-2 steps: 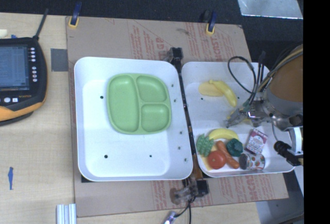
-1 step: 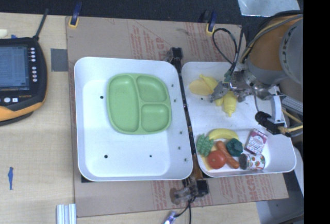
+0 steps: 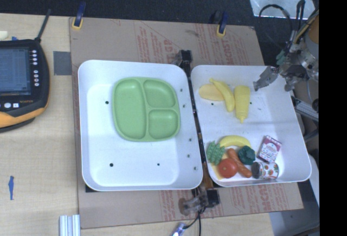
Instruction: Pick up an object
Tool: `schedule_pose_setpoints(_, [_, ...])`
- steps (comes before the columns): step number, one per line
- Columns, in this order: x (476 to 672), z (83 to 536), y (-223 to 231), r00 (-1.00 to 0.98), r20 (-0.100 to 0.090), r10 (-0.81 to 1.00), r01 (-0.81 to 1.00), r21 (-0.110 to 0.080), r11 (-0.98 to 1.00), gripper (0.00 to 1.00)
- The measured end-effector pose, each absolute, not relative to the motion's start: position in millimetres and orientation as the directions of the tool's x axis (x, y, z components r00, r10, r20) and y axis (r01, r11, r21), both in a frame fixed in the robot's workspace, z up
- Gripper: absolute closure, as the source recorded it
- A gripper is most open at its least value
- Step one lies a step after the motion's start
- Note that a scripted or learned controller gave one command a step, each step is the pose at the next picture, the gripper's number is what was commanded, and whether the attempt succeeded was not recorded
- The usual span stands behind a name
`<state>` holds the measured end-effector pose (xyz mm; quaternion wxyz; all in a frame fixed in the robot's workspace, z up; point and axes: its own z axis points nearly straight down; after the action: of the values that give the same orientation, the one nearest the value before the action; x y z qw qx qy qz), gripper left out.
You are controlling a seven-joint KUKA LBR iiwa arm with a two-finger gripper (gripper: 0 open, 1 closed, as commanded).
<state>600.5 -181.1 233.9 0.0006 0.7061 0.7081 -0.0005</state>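
— Bins first: where do they sit?
— Left bin (image 3: 97, 121) holds a green divided plate (image 3: 146, 108); right bin (image 3: 282, 121) touches it side by side and holds the toy food.
— And the arm?
— Gripper (image 3: 276, 78) hangs over the right bin's far right corner, nothing between its fingers; open or closed, I cannot tell.
— Objects?
— Yellow pieces lie near the far rim: a flat slice (image 3: 209, 93), a banana (image 3: 224, 94), a corn cob (image 3: 242, 102). At the near rim cluster another banana (image 3: 234, 141), carrot (image 3: 238, 163), tomato (image 3: 226, 168), green pieces (image 3: 215, 152), a pink carton (image 3: 269, 149) and a small can (image 3: 267, 170)
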Motion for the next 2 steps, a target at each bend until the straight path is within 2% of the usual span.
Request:
schedule_pose_setpoints(1, [615.4, 91, -139, -0.006, 0.0, 1.0, 1.0, -0.006, 0.006, 0.0])
schedule_pose_setpoints(2, [595.3, 92, -135, -0.004, -0.001, 1.0, 1.0, -0.005, 0.004, 0.0])
